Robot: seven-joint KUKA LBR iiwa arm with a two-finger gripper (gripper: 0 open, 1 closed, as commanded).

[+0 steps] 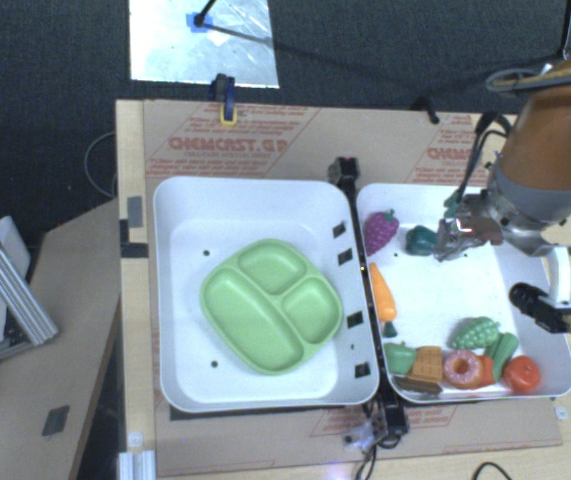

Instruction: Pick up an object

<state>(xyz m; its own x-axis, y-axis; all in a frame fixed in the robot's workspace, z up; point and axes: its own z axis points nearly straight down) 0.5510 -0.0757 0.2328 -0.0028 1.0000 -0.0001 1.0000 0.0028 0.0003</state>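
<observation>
Claw low over right bin, finger state cannot tell. Small teal toy just left of claw, near touching, long axis unclear. Purple grapes farther left. Likely pick: teal toy, short leftward shift needed.

We see even, bright overhead light — the white bins nearly blow out, shadows soft and short. Strong glare on the foil sheet at top. Dark floor swallows detail. Overall slightly soft, low-res — the arm at right looks blurred.
</observation>
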